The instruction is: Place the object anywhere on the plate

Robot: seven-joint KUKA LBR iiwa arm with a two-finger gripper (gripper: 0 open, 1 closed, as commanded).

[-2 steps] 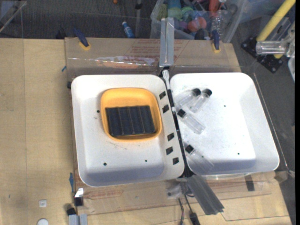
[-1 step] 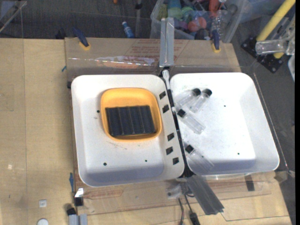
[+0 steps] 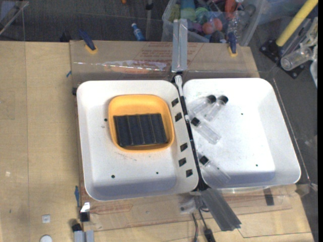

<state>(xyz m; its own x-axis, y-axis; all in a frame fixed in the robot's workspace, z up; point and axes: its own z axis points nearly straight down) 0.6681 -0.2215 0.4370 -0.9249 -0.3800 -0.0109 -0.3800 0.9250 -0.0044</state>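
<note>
An orange plate (image 3: 137,101) lies in the left white bin (image 3: 98,160), a little above its middle. A black ribbed rectangular object (image 3: 140,129) rests flat on the plate and covers most of its floor. Its long side runs left to right.
The right white bin (image 3: 252,140) holds several clear plastic vials with black caps (image 3: 211,106) near its left wall. A black divider with clips (image 3: 182,135) runs between the bins. A clear box of colourful toys (image 3: 212,9) stands behind the bench. A yellow bar (image 3: 300,14) leans at the top right.
</note>
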